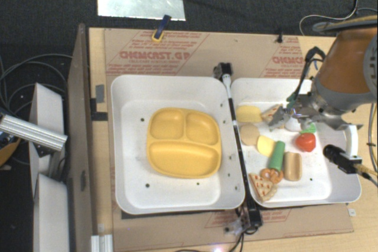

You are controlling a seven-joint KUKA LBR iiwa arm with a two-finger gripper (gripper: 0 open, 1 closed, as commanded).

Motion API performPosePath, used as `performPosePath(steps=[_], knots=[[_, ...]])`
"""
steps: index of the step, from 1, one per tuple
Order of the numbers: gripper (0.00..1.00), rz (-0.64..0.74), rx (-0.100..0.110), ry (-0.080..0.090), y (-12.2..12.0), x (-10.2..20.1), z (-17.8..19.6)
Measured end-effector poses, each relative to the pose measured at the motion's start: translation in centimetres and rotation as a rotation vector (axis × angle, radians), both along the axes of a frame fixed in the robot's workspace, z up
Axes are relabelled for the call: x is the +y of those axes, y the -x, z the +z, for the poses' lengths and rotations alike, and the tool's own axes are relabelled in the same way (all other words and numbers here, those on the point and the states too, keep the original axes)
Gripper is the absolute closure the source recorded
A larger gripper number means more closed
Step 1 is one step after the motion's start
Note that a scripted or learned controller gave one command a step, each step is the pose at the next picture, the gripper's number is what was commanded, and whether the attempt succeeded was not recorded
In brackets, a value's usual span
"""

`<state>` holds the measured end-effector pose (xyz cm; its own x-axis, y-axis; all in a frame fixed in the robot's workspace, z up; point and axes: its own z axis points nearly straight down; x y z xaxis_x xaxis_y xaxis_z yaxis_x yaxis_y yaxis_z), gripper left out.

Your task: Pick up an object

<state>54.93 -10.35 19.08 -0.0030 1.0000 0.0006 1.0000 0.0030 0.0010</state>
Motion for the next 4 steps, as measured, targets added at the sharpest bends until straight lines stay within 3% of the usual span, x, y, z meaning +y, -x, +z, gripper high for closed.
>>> performPosePath(steps=[1, 2, 3, 4], knots=[[0.0, -0.005, 0.002, 0.0, -0.6, -1.7, -10.6], [0.0, 0.002, -0.009, 0.004, -9.2, -4.8, -10.5], [1.0, 0.003, -0.005, 0.002, -8.9, -4.7, -9.5], [1.0, 0.008, -0.006, -0.003, -3.9, 3.9, -0.1]])
